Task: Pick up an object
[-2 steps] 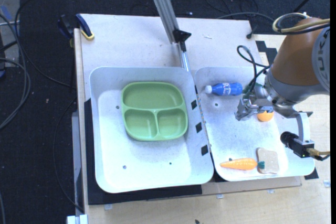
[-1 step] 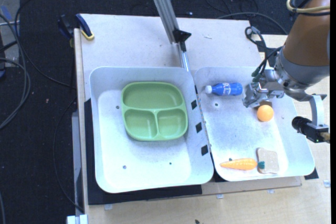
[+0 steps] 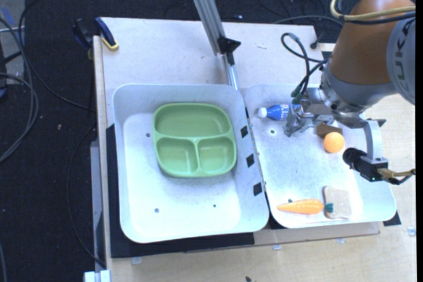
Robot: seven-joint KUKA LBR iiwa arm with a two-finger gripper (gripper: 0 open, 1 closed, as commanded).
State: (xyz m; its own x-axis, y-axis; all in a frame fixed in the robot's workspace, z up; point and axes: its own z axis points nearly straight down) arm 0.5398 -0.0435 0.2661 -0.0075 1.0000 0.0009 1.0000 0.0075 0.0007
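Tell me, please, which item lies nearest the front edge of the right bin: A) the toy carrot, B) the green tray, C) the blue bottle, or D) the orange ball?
A: the toy carrot lies along the right bin's front edge, beside a small sponge.

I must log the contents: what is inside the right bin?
In the right bin: a blue bottle, an orange ball, a toy carrot and a tan sponge. The arm covers its far corner.
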